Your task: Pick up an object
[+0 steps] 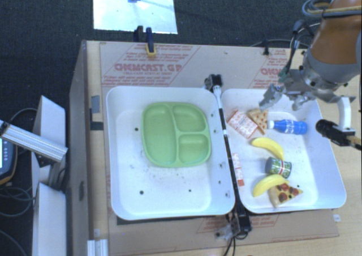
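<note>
In the right bin (325,158) lie a blue bottle (288,127) on its side, a waffle piece (259,118), a red-and-white packet (242,123), two bananas (268,147) (268,184), a green can (278,166) and a pizza slice (285,193). My gripper (283,99) hangs over the back of this bin, just above and behind the bottle and the waffle piece. Its fingers (268,97) are spread open with nothing between them.
The left bin (127,153) holds a green divided plate (175,134). A black-and-white divider bar (223,130) runs between the bins. A black part (334,130) of the arm juts over the right bin's far right side.
</note>
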Controlling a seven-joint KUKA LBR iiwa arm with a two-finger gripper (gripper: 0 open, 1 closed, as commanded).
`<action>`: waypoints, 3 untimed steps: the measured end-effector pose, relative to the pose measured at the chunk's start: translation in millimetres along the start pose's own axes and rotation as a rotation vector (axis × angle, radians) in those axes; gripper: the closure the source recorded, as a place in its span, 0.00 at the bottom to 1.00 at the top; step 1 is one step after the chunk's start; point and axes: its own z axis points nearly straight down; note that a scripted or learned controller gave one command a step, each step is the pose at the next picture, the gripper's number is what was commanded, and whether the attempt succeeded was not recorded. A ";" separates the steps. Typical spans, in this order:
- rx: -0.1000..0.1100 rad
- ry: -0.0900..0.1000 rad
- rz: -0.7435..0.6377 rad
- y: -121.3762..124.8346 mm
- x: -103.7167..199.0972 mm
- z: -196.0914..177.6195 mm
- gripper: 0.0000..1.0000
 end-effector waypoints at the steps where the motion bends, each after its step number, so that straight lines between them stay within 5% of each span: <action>1: 0.002 0.000 0.002 -7.8 -47.6 146.3 0.00; 2: 0.002 0.000 0.002 -46.1 -43.0 183.2 0.00; 3: -0.001 0.000 0.001 -45.0 -43.0 172.6 1.00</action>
